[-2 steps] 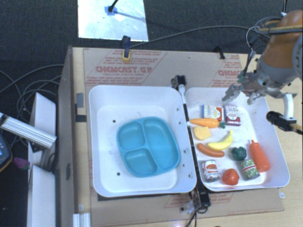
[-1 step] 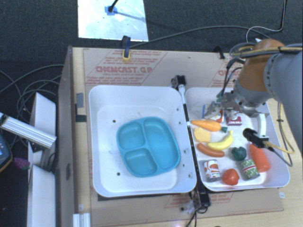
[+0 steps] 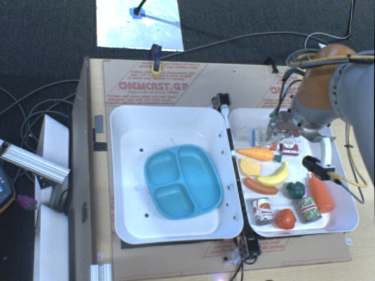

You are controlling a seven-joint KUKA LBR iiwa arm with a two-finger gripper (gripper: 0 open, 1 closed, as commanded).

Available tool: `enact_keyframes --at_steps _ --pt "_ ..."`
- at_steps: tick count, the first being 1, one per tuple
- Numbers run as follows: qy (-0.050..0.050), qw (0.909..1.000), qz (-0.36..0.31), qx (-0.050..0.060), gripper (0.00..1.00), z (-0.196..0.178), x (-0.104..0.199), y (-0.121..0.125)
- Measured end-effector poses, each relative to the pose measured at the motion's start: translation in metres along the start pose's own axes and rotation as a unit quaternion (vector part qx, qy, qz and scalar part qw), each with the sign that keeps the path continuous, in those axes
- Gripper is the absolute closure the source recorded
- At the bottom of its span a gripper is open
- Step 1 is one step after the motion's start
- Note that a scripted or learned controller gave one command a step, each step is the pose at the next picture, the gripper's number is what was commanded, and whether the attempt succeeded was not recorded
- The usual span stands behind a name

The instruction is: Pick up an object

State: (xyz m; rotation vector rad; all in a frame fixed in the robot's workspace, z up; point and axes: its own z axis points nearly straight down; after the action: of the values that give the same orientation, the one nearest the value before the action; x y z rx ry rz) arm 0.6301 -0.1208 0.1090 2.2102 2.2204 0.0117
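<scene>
Gripper (image 3: 275, 129) hovers just above carrot (image 3: 255, 154).

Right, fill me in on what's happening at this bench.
A grey KUKA arm reaches in over the right bin, its gripper low at the far end near a small red-and-white box. Toy food lies in that bin: a carrot, banana, tomato and small cans. The left bin holds a blue divided plate. No grasp is visible.

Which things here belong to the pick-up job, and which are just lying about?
Belong: gripper; carrot, banana, sausage, tomato, two cans, all in the right bin.

Lying about: blue divided plate in the left bin; cables.
</scene>
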Motion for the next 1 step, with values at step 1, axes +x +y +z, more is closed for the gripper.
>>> enact_keyframes --at_steps 1 --pt "0.000 1.0000 0.000 0.000 0.00 0.0002 0.0000 -0.0002"
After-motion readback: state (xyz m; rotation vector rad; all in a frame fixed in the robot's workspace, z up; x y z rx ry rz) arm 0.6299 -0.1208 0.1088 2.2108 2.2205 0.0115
